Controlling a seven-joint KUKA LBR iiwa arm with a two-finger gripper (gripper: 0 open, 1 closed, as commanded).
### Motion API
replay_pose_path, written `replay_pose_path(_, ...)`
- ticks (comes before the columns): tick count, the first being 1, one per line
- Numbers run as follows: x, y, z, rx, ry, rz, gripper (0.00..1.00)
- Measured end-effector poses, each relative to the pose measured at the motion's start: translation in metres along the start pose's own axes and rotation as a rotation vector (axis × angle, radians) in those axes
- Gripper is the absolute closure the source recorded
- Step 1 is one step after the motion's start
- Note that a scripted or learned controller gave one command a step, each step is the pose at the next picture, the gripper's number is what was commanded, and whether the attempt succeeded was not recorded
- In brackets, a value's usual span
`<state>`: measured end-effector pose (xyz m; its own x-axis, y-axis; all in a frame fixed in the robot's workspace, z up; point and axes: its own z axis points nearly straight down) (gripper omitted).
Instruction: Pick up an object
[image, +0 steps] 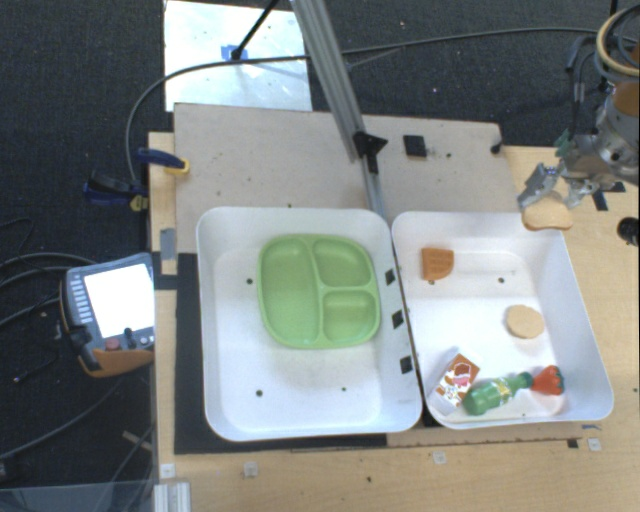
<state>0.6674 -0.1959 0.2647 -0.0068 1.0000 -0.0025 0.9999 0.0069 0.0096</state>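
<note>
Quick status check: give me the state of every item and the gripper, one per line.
gripper: raised over the right bin's far right corner, shut on a tan round piece
green divided plate: flat in left bin
orange piece: in right bin
tan disc: flat
green bottle: lying on its side
packet: lying beside bottle
red piece: by bottle's end

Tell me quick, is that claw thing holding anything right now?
Gripper: shut on a tan flat round piece, lifted above the right bin's far corner.
</note>
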Motion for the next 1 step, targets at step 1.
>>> replay_pose_path(1, 0.0421, -0.0109, 0.0084, 0.008, 0.003, -0.002, 1.00)
